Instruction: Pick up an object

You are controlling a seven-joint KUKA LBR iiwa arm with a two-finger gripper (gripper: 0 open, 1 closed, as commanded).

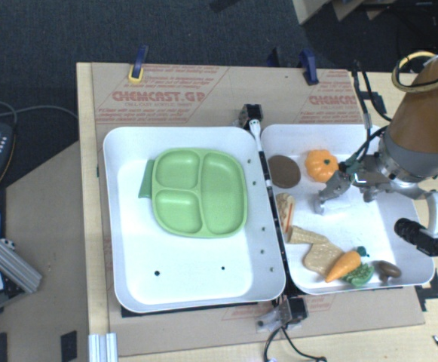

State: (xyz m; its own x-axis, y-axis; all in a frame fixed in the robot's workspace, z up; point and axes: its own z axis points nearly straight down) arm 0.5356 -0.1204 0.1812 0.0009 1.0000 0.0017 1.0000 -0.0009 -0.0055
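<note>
Orange pumpkin (pixel 320 165) just beside the gripper (pixel 330 196), finger spread impossible to tell.

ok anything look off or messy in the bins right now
Nothing looks spilled or broken. The green divided plate sits slightly skewed in the left bin. In the right bin the toy food is loosely scattered: carrot lying across a bread slice, pumpkin near the gripper.

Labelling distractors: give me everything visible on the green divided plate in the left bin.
The pale green, rounded-square plastic-looking plate has three compartments: two smaller ones on the camera view's left, stacked, and one long one on the right. It lies flat, right side up, in the upper middle of the left white bin, with a darker green edge showing at its left side. Nothing lies on it.
</note>
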